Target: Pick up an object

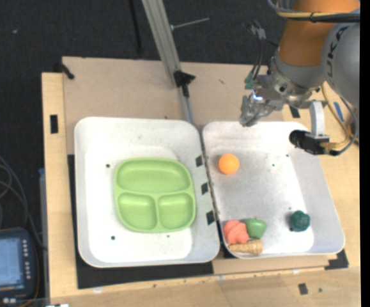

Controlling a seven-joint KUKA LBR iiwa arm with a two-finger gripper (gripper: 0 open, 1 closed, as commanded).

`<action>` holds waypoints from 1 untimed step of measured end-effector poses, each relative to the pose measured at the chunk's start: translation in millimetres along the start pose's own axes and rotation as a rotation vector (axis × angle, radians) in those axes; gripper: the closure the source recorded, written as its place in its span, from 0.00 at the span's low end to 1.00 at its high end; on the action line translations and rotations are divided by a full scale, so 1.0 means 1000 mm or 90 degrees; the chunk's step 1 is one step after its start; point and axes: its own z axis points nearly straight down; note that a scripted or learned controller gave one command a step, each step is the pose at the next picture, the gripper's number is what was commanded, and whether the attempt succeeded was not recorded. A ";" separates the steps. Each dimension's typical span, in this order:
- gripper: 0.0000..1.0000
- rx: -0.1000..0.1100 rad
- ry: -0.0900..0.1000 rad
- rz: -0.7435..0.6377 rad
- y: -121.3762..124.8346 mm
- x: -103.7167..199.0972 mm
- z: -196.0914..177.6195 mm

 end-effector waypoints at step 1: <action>1.00 -0.001 0.001 -0.001 0.005 0.059 0.001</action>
